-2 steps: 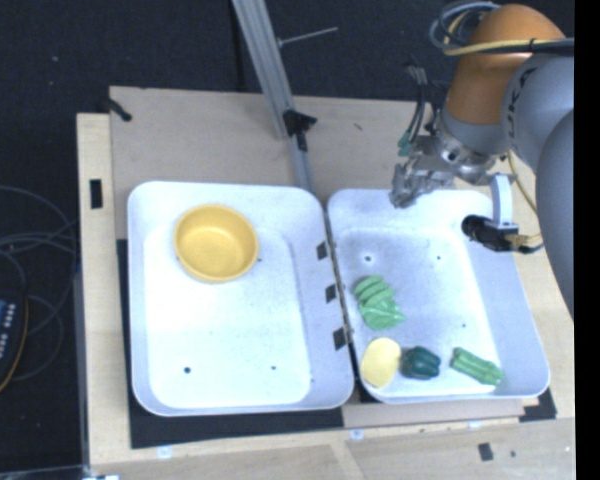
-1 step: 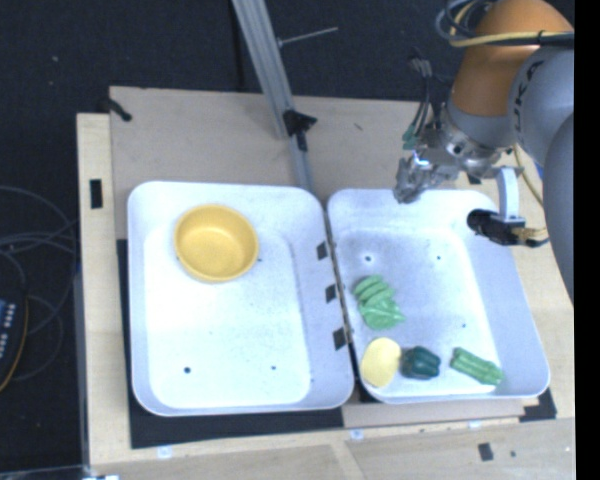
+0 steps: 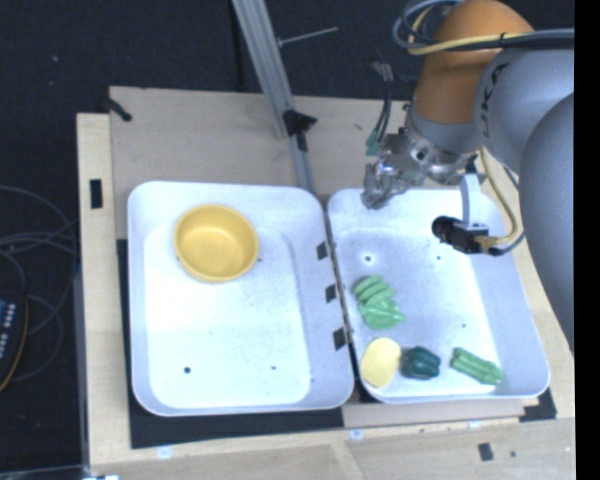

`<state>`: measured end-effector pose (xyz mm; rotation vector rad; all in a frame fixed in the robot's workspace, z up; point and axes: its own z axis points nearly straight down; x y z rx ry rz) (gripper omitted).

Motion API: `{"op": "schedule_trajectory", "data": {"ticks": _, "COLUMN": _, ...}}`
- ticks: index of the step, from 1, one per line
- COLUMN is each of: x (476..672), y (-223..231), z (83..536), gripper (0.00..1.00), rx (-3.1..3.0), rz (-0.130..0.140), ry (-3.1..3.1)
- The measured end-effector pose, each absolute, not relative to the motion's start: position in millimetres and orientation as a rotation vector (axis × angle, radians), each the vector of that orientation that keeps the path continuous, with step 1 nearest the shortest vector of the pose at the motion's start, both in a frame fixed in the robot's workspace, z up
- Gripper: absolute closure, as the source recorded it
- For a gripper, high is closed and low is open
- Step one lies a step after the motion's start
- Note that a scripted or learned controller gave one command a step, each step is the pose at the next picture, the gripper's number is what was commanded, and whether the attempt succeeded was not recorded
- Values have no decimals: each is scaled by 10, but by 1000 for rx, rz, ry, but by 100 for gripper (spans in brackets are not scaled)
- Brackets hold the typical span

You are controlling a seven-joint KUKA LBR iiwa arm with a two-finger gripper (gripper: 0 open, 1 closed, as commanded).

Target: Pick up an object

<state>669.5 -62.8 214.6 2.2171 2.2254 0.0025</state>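
You have four candidates for the pick, all in the right bin (image 3: 500, 298): a light green ridged piece (image 3: 377, 303) near the bin's middle left, and along the near wall a pale yellow round item (image 3: 381, 361), a dark green lump (image 3: 420, 363) just beside it, and a bright green oblong (image 3: 476, 366) a little further right. They crowd the near edge, probably because the shallow floor lets loose things slide to the wall.

The gripper (image 3: 378, 184) hangs over the bin's far left corner, well apart from all of them, with nothing between its fingers. How wide it stands you cannot tell; the tips merge into a grey blur.

In the left bin (image 3: 230, 368) a yellow bowl (image 3: 217, 242) sits upright, its hollow facing you. The arm's own bulk cuts off the right bin's far right rim.
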Motion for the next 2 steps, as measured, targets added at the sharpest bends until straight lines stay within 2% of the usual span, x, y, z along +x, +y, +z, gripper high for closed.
{"op": "schedule_trajectory", "data": {"ticks": 1, "x": 6760, "y": -54, "z": 2146, "gripper": 100, "rx": 2217, "rz": 2, "ry": 2226}}
{"op": "schedule_trajectory", "data": {"ticks": 2, "x": 6716, "y": 397, "z": 2288, "gripper": 100, "rx": 2217, "rz": 4, "ry": 2225}}
